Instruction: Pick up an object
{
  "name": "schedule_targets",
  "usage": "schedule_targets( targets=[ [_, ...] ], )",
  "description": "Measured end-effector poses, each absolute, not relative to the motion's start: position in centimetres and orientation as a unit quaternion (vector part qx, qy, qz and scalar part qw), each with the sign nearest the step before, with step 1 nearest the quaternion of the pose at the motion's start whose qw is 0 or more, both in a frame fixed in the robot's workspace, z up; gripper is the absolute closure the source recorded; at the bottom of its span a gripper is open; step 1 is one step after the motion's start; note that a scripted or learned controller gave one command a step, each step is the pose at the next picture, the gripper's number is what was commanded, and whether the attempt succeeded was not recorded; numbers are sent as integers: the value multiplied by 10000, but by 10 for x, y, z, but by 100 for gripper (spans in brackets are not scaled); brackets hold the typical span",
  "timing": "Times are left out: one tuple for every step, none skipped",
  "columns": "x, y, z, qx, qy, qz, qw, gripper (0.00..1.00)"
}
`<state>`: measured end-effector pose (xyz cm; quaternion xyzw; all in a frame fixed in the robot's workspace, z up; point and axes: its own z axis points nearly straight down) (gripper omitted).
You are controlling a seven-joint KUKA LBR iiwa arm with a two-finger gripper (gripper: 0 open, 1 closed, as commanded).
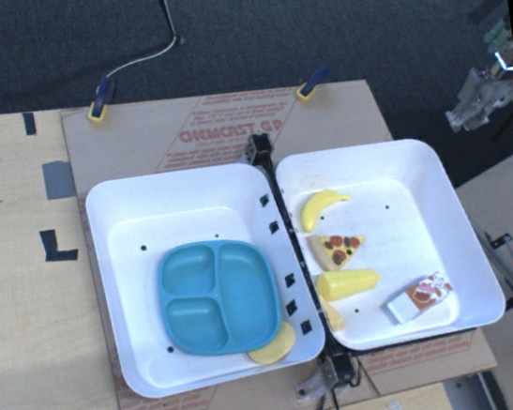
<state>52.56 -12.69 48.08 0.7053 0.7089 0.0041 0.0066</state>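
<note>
In the camera view the jaws (479,104) hang beyond the right bin's (440,164) far corner; I cannot tell their state. Below and left of them lies the banana (321,206), likely light, stiff, smooth plastic, best taken across its curved middle. Nearer lie a flat pizza slice (338,248), yellow wedge (347,282) and glossy packet (419,298).

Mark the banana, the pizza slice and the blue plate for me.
banana (322,207), camera view, middle of its curve
pizza slice (337,248), camera view, its topped face
blue plate (219,295), camera view, ridge between its compartments
</note>
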Motion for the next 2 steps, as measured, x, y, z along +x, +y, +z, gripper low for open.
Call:
schedule_targets(
  targets=[
    [481, -178, 386, 7094, 7047, -31, -36, 100],
    [484, -148, 510, 7055, 7086, 35, 61, 100]
  ],
)
